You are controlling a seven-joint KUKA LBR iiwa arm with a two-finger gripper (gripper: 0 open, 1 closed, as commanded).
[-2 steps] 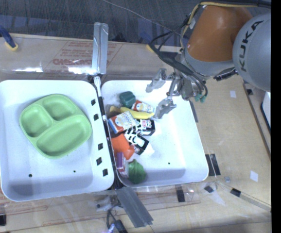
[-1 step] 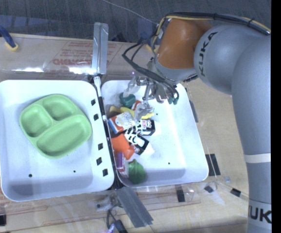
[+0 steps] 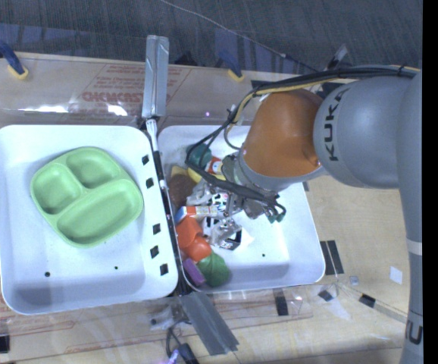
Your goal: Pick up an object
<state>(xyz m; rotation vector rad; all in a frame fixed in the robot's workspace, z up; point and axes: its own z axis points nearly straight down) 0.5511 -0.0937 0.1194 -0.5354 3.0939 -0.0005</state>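
Note:
The right bin (image 3: 295, 256) holds a pile of small toys along its left side: an orange piece (image 3: 191, 237), a green one (image 3: 215, 270), a purple bit (image 3: 192, 275), a brown piece (image 3: 179, 190) and a teal item (image 3: 198, 156). My gripper (image 3: 223, 218) reaches down into this pile from under the orange wrist band, right beside the orange piece. Its tips sit among white and dark clutter, and the wrist hides part of the pile.
The left bin (image 3: 22, 279) carries a light green divided plate (image 3: 86, 196). A metal divider bar (image 3: 155, 74) runs between the bins. The grey arm (image 3: 370, 127) covers the right bin's upper right part.

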